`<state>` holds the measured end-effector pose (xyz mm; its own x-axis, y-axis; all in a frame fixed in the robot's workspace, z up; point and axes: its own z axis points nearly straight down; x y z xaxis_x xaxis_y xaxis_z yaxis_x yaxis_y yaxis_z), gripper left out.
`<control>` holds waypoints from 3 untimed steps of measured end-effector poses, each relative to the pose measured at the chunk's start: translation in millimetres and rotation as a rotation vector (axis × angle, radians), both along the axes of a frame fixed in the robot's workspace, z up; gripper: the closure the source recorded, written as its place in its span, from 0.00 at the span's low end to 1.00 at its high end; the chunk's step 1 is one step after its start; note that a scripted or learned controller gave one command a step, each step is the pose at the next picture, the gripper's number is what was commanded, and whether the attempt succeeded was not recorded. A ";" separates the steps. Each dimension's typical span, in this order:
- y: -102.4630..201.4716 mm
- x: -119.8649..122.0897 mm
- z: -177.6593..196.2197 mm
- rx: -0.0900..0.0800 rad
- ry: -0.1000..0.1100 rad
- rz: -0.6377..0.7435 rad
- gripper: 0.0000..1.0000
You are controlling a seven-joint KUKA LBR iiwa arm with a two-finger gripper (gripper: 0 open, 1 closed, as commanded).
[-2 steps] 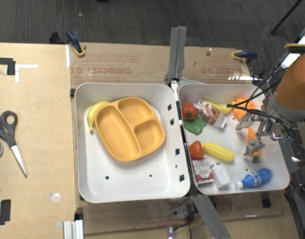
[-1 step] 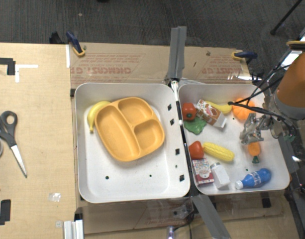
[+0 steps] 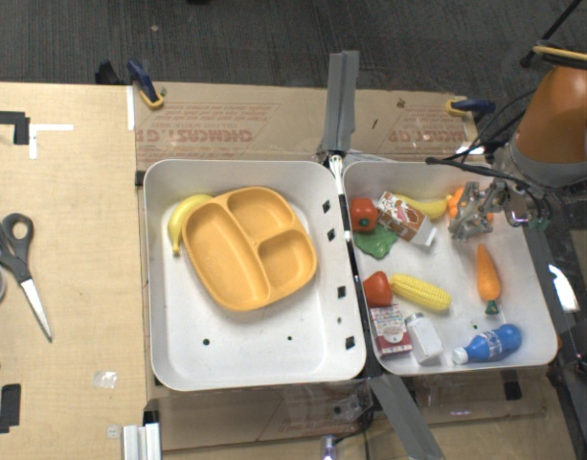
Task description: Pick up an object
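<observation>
My gripper (image 3: 471, 211) hangs over the upper right part of the right bin (image 3: 532, 286), under the orange band of the arm (image 3: 558, 113). Just left of it lie a small orange piece (image 3: 455, 200) and a yellow banana (image 3: 430, 206). A carrot (image 3: 487, 272) lies below the gripper. Further left are a red-and-white carton (image 3: 404, 218), a red tomato (image 3: 363, 215) and a green leaf (image 3: 375, 244). A corn cob (image 3: 419, 292), a red pepper (image 3: 376, 287), a red packet (image 3: 390, 330), a white bottle (image 3: 425, 339) and a blue bottle (image 3: 490, 345) fill the lower half.
The left bin (image 3: 178, 343) holds a yellow divided plate (image 3: 247, 247) with a banana (image 3: 183, 218) at its left edge. Scissors (image 3: 20, 266) lie on the bench at far left. A grey divider bar (image 3: 342, 103) rises between the bins at the back.
</observation>
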<state>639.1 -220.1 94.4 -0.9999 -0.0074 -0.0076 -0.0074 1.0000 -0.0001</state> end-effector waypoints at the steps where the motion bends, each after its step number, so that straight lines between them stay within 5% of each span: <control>1: -0.8 -0.7 -0.3 0.000 0.002 -0.001 0.00; 2: -0.5 1.8 11.7 -0.002 -0.007 -0.001 1.00; 3: -0.3 1.8 11.7 -0.001 -0.007 -0.001 0.00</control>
<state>640.8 -220.4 106.0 -0.9999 -0.0060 -0.0142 -0.0059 1.0000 -0.0012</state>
